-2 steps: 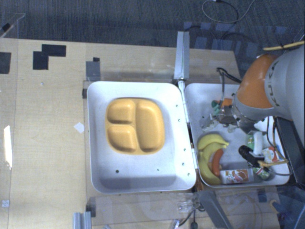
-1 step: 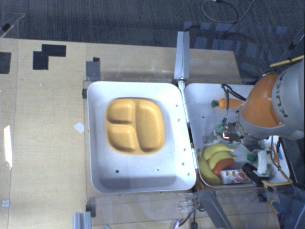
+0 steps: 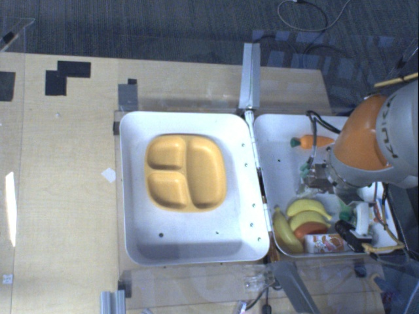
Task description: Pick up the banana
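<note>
The banana (image 3: 286,230) lies unlifted in the right bin (image 3: 278,142) — below and left of the gripper (image 3: 319,177), whose grip cannot be told — so the pick remains.

A dark blue-grey carpet floor (image 3: 131,12) fills the top of the frame. Below it sits a light wooden bench (image 3: 59,188) with black square marks (image 3: 65,76) at upper left.

Tray (image 3: 186,172) in left bin (image 3: 131,241); banana (image 3: 286,231) in right bin (image 3: 275,136).

No text, label or number is legible anywhere.
</note>
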